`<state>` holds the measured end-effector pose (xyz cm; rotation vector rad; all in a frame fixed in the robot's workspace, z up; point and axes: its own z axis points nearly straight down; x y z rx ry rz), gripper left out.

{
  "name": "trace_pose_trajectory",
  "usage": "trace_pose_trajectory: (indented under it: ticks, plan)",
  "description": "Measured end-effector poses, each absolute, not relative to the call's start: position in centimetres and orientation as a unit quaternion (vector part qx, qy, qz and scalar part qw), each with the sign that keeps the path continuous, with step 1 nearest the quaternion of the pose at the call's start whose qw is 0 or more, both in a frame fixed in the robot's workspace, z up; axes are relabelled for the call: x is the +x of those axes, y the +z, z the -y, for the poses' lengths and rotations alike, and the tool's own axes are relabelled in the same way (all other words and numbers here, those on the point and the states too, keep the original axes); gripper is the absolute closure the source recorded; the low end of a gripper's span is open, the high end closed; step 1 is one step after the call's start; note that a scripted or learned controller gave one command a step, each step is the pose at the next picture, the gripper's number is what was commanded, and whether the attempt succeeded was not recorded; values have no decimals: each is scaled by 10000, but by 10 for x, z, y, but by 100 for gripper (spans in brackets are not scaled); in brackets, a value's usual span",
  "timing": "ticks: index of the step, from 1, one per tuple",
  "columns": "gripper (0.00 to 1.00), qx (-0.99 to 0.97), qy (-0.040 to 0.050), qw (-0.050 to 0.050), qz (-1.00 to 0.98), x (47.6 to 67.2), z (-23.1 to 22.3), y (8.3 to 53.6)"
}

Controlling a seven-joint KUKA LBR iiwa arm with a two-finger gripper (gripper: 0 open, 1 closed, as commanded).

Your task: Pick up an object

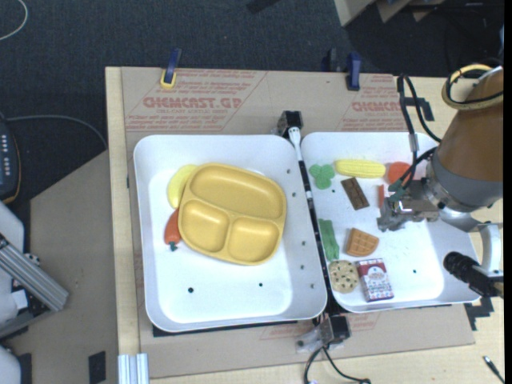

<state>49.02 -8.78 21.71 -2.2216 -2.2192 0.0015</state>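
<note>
My gripper [390, 217] hangs low over the middle of the right bin [424, 282], with the grey arm and its orange band coming in from the right. To its left lies a brown chocolate bar [355, 193]. A waffle [362, 242] sits just below and left of the gripper. Behind it are a yellow corn cob [360, 167] and a red-orange piece [398, 172], which the arm partly hides. Nothing shows clearly in the gripper.
The right bin also holds a green leafy piece [322, 174], a green stick [327, 240], a cookie [343, 275] and a red box [374, 281]. In the left bin [216, 302], a yellow divided plate [232, 213] lies over a banana [179, 184] and a red-orange vegetable [172, 229].
</note>
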Motion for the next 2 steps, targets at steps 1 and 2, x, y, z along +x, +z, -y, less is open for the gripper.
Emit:
trace_pose_trajectory:
  ticks: [1,2]
  plan:
    - [100,-7073,-7,-15,7069,489,90,229]
    - [100,-7072,7,12,7070,490,87,217]
